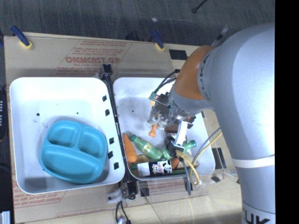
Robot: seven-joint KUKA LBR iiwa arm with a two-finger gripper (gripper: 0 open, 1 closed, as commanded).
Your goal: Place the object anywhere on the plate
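**Arm reaching into the cluttered right bin**

Cardboard-lined counter (84, 55) carrying two white bins. Nearest, below the gripper (161, 118): one dark bottle (154, 168), one green bottle (149, 148), one carrot (130, 148). A small orange object (153, 131) hangs just under the gripper; whether it is pinched, I cannot tell. Far to the gripper's left, one blue plate (74, 150) fills the left bin (28, 87). Best lift straight, clearing the divider.
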